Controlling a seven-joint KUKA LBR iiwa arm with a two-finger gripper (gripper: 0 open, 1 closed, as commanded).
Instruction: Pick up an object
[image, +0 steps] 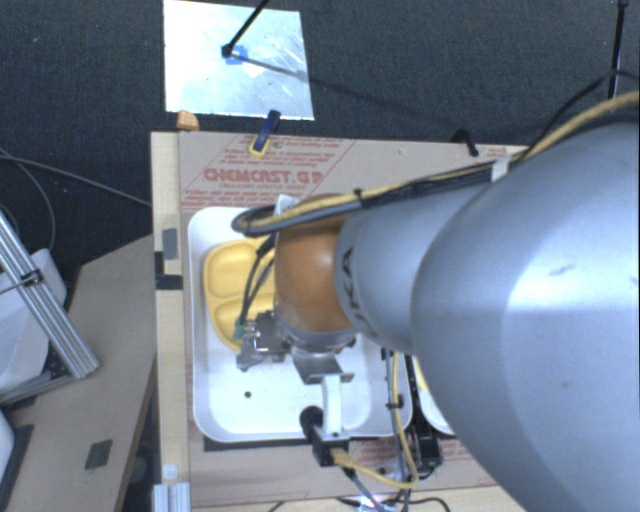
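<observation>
A yellow, smooth, rounded object (228, 285) lies in the upper left part of the left white bin (215, 410). My gripper (256, 345) reaches down over this bin, right at the yellow object's lower right edge. The orange band and the grey wrist hide the gripper's tip and much of the bin's middle. A small dark speck (248, 393) sits on the bin floor just below the gripper.
The grey arm covers most of the right side, leaving just a sliver of the right bin (432, 408). Both bins rest on a brown cardboard sheet (300, 165). A blue and yellow tool (265, 133) lies at the sheet's far edge.
</observation>
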